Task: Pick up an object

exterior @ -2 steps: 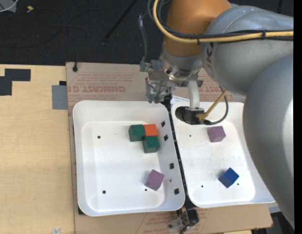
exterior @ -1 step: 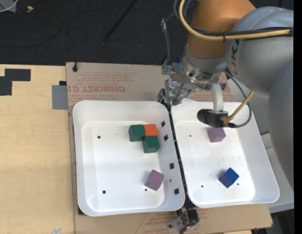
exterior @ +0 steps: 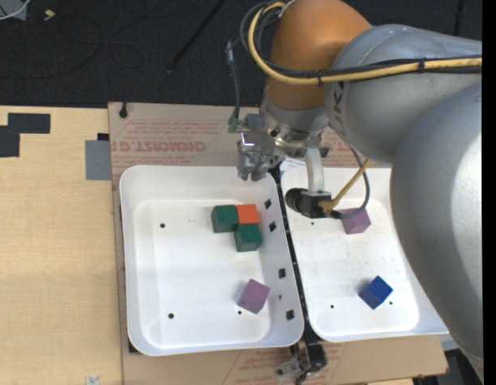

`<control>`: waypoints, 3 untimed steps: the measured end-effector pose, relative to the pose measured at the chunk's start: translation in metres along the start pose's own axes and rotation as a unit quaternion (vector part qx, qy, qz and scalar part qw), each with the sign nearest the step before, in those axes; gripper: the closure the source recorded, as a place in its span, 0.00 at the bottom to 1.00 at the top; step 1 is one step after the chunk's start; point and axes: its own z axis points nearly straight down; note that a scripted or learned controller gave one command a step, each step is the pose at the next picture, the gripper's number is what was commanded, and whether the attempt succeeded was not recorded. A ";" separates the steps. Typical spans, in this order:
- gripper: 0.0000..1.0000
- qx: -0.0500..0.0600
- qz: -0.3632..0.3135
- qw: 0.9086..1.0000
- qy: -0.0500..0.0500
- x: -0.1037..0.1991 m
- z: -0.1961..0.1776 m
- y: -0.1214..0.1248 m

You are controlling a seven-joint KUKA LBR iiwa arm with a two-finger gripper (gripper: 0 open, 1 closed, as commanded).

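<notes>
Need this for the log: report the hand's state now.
Hand: above the back rim of the left bin; open or shut cannot be told; nothing seen between its fingers.

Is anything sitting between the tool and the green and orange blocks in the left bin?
Nothing visible. The tool hangs over the left bin's far edge, and bare white floor lies between it and the green and orange blocks. The purple cube sits nearer the camera, out of the path.

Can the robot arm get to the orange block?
Probably yes. The orange block lies open from above in the left bin, though green blocks touch it, crowding a grasp. The gripper hangs near the bin's far edge.
</notes>
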 end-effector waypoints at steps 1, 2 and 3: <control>1.00 -0.002 0.002 1.000 -0.001 -0.027 -0.009 0.001; 1.00 -0.002 0.006 1.000 -0.002 -0.121 -0.010 0.000; 1.00 0.002 -0.005 1.000 0.002 0.029 0.059 -0.001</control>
